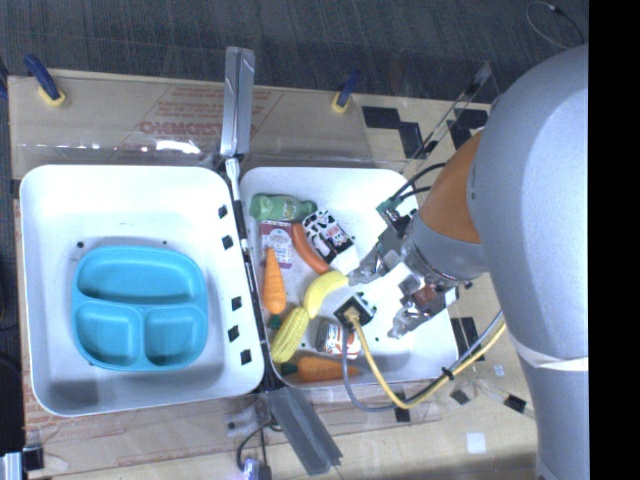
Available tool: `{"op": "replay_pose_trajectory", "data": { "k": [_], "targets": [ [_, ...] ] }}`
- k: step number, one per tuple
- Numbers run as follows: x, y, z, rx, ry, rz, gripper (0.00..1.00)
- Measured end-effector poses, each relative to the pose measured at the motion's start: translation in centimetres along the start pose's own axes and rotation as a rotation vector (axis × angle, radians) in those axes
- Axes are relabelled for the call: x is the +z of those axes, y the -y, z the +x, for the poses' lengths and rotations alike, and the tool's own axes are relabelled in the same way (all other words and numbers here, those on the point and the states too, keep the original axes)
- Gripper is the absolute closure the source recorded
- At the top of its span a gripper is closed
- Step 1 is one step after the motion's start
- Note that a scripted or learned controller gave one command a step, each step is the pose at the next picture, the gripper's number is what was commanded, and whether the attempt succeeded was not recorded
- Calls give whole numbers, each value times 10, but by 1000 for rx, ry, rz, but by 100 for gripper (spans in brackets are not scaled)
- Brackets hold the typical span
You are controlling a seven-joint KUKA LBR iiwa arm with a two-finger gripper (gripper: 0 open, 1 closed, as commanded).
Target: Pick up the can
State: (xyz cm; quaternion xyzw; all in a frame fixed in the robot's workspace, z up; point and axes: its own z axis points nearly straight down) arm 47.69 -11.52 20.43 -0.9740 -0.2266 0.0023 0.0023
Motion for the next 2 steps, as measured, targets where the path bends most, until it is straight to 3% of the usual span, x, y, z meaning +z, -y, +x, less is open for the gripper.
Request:
{"op": "replay_pose_trajectory", "data": {
  "k": [1, 2],
  "targets": [
    [-8, 1, 1, -11, 5, 5, 100],
    [-8, 1, 1, -12, 5, 5, 0]
  ]
}}
